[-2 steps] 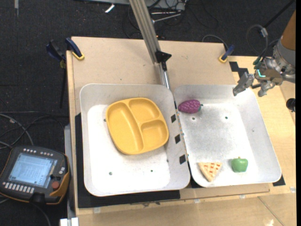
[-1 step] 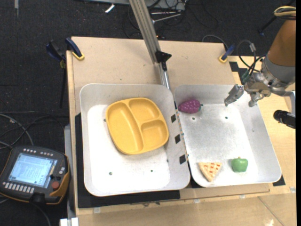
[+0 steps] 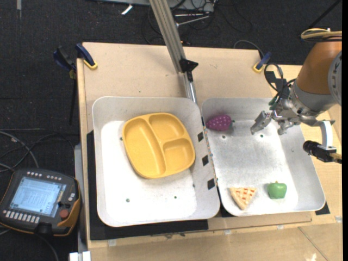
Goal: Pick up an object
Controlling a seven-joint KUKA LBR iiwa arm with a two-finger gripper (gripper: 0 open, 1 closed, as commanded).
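Note:
Over the far right part of the right bin hangs my gripper, open, with nothing between its fingers. A purple bunch of grapes lies at the bin's far left, well to the left of the gripper. Near the front edge of the same bin lie a pizza slice and, to its right, a green pepper. Both are far below the gripper in the view.
The left bin holds a yellow divided plate. A slanted metal pole ends at the bench's far side between the bins. Clamps sit at the far corners of the bench. A teach pendant lies off the bench at the lower left.

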